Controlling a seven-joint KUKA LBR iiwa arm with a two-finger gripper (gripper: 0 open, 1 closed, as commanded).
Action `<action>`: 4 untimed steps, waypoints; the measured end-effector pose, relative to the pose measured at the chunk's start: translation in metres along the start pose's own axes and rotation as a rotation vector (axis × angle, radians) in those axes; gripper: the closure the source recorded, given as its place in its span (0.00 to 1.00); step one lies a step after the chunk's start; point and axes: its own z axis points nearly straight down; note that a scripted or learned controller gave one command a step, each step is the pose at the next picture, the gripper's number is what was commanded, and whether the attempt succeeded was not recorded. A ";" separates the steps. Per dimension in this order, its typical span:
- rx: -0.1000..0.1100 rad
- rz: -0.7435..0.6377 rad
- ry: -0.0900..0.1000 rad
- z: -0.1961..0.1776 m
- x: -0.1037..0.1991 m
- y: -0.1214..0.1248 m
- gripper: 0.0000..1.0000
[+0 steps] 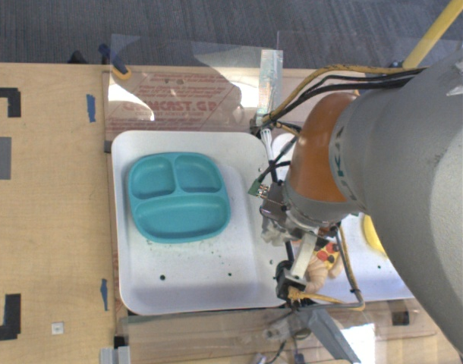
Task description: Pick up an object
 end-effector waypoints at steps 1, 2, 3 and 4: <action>0.002 0.471 -0.001 -0.050 0.049 -0.024 1.00; 0.001 0.919 -0.002 -0.031 0.074 -0.018 1.00; 0.006 0.671 -0.007 0.050 0.128 -0.059 1.00; 0.000 0.852 0.002 -0.009 0.132 -0.049 1.00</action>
